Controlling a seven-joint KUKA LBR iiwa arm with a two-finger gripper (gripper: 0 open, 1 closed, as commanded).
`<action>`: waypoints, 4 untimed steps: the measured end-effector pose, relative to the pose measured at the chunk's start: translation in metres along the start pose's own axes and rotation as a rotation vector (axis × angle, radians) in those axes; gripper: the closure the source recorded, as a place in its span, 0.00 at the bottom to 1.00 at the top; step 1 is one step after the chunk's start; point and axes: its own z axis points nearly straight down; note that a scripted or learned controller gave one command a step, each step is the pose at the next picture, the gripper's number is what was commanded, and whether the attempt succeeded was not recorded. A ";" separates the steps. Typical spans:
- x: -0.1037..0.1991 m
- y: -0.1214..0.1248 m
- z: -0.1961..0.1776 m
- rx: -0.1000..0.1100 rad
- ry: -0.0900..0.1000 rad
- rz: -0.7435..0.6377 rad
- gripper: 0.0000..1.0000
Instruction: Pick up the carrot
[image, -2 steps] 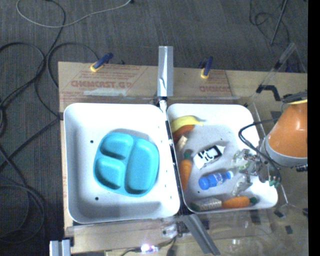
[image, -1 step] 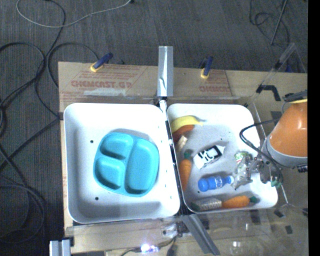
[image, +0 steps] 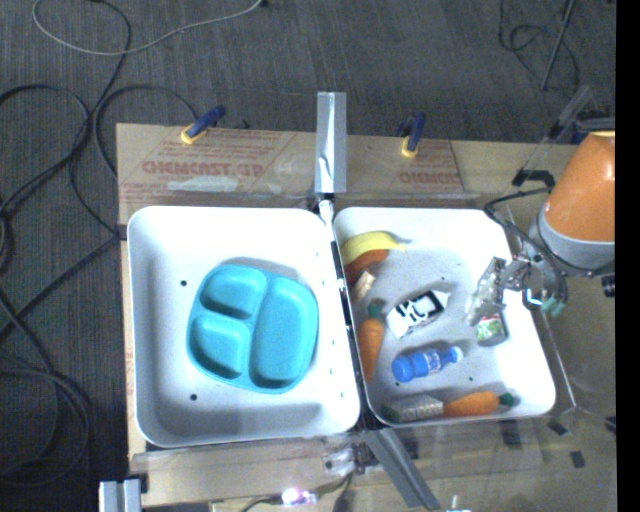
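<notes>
An orange carrot (image: 371, 347) lies along the left wall of the right bin (image: 520, 240), its green end pointing to the back. A second carrot-like orange piece (image: 472, 404) lies along the front wall with a green tip at its right. My gripper (image: 490, 298) hangs over the right part of this bin, just above a small clear packet (image: 490, 329), and well to the right of the first carrot. Nothing orange is at the gripper.
The right bin also holds a yellow banana (image: 370, 241) over an orange item (image: 366, 263), a black-and-white box (image: 416, 308), a blue bottle (image: 424, 363) and a dark stick (image: 418, 408). A blue divided plate (image: 256, 325) sits in the left bin (image: 160, 250).
</notes>
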 end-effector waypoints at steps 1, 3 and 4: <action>0.066 0.010 -0.039 0.001 0.002 -0.190 1.00; 0.048 0.007 0.025 0.003 0.003 0.208 1.00; 0.011 0.031 -0.049 0.003 0.000 -0.018 1.00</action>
